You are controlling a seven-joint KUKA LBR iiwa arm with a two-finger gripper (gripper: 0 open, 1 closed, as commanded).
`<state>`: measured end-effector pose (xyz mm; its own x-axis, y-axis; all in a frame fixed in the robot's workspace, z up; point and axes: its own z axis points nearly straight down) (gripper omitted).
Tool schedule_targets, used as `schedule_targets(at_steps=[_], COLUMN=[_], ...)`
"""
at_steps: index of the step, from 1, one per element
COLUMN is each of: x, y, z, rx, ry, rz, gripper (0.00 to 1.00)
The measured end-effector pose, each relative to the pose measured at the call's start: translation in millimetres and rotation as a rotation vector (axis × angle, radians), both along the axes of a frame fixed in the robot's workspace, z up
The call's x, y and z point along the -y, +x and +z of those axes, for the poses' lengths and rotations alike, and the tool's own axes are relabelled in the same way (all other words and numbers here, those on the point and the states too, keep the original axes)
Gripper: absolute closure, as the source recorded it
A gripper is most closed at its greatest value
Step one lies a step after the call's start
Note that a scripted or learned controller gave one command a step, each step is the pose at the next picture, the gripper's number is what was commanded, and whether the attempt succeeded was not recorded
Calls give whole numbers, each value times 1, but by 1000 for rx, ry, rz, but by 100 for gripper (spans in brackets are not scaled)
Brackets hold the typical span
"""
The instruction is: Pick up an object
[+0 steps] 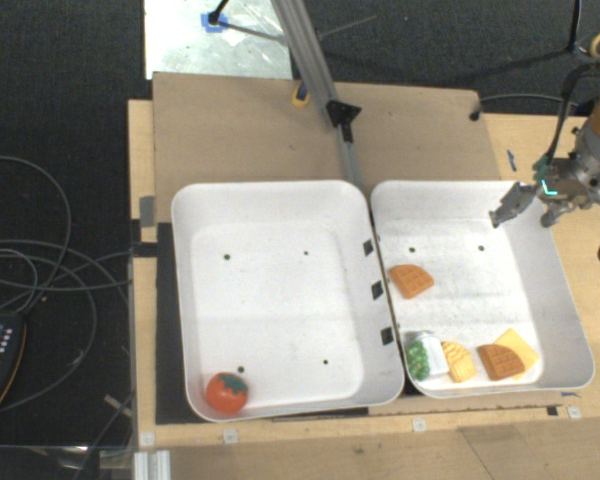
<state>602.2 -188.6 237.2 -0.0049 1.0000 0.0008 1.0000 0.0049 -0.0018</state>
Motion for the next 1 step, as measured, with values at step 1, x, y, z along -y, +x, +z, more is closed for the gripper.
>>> schedule_targets(at_steps=[1], x=[0], y=[1], z=[2], rx=[3], ry=[-1], rz=[1], gripper=[0])
